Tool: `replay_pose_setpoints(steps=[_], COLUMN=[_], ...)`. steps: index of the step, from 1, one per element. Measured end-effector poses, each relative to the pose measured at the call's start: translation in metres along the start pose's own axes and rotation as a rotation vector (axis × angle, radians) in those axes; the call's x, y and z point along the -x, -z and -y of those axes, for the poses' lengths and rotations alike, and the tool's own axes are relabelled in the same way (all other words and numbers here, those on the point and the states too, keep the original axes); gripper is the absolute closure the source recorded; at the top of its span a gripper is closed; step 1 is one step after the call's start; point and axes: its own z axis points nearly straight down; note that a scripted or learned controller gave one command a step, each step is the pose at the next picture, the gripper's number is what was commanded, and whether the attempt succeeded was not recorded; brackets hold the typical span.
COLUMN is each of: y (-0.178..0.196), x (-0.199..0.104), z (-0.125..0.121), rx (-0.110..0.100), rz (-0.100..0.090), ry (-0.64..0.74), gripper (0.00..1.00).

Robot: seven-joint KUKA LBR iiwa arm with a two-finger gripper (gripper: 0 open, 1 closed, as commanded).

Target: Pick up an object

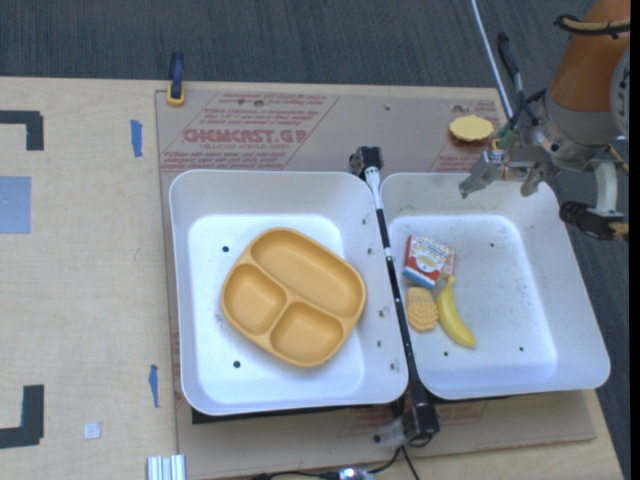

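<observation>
The right bin (pixel 560 308) has open floor along its right half. Its left side is crowded by a carton (pixel 429 261), cracker (pixel 422 314) and banana (pixel 455 318). The divided plate (pixel 292 296) fills the left bin (pixel 190 268).

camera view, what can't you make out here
- Gripper: small and dark against the bench over the right bin's far rim; open or shut cannot be told.
- Carton: print too small to read.
- Cracker: one edge hidden under the banana and carton.
- Arm: cut off by the right edge.
- Yellow disc on the board: too small to identify.
</observation>
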Motion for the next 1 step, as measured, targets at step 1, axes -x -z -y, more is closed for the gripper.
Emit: replay_pose_setpoints(steps=[1], y=[-0.1032], x=[-0.0126], z=[-0.0016], rx=[-0.017], rz=[-0.002], ry=[0.001], gripper=[0.00])
